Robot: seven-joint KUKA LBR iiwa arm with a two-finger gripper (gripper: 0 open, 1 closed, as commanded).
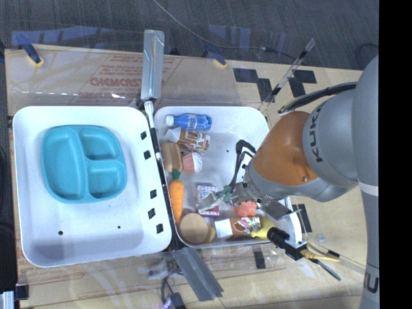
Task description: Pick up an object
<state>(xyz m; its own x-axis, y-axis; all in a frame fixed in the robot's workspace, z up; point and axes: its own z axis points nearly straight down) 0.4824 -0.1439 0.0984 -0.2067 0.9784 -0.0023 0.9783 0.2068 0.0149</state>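
Observation:
My gripper (233,194) hangs low in the right bin (257,122), under the orange wrist band, among the objects near the bin's front. Right beside it lie a pink wrapper (206,192) to its left and a small red-pink object (246,209) just in front of it. Whether it touches either one I cannot tell. An orange carrot (176,199) lies along the bin's left wall, with a round tan ball (196,228) at the front left. A small bottle with a red label (237,226) lies along the front wall.
At the back of the right bin lie a blue-capped water bottle (190,120), a brown packet (194,141), a tan bread roll (170,156) and a small cup (192,164). The left bin (38,237) holds a teal divided plate (84,161).

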